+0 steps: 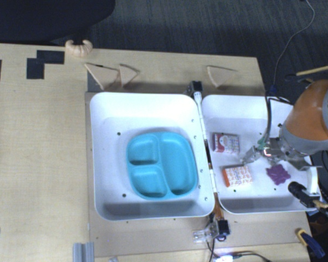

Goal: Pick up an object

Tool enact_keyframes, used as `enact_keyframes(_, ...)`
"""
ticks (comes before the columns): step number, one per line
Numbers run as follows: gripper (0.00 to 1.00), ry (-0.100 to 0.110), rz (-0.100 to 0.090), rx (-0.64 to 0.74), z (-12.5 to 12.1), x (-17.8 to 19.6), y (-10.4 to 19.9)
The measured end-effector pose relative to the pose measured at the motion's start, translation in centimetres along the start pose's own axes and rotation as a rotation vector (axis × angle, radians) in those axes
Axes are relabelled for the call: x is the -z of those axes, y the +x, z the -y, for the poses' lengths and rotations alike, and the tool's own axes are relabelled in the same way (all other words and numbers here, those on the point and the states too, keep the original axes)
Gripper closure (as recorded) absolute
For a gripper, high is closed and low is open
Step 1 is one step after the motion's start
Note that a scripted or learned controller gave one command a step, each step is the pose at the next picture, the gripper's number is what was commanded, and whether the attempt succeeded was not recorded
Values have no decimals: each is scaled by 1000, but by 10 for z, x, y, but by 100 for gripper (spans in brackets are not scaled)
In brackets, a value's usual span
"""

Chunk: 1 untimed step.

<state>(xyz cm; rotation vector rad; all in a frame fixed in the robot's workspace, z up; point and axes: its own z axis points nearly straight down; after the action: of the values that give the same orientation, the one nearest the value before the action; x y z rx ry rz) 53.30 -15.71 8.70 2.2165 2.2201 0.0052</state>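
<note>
Candidate objects: you have three in the right bin [229, 111] — a small red-and-white carton [226, 142], an orange-and-white packet [237, 175] just at its 6 o'clock, and a purple toy [277, 173] at the packet's 3 o'clock.
Gripper [258, 153]: you see it low over the right bin, near the carton's 4 o'clock, between the packet and the purple toy.
Grip: you cannot tell how far it is parted, and nothing shows in its hold.
Arm [311, 121]: it enters from 3 o'clock, orange band above the wrist.
Left bin [106, 146]: you find a blue divided tray [161, 164] lying flat at its centre.
Bench [38, 162]: light wood, bearing both bins side by side.
</note>
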Motion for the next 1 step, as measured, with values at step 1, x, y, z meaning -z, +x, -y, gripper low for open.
enact_keyframes(1,100,-7,2,1,-3,12,0)
